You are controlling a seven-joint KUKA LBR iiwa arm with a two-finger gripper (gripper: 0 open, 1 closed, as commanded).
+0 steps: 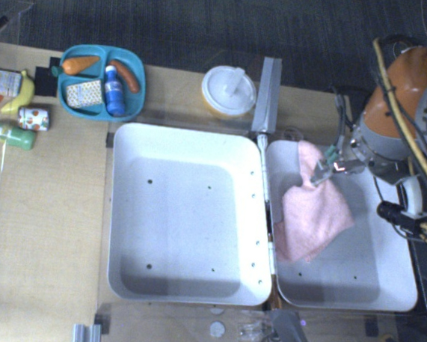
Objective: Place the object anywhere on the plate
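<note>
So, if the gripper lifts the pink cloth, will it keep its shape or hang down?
The pink cloth will probably hang down: it lies crumpled in soft folds in the right bin. It looks light, and may drag or catch on the rim.

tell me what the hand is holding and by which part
The hand seems to pinch the pink cloth near its upper edge, in the right bin.

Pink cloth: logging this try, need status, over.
Gripper low on the pink cloth, upper edge. Cloth lies in the right bin, draped against the left wall. Left bin beside it.
</note>
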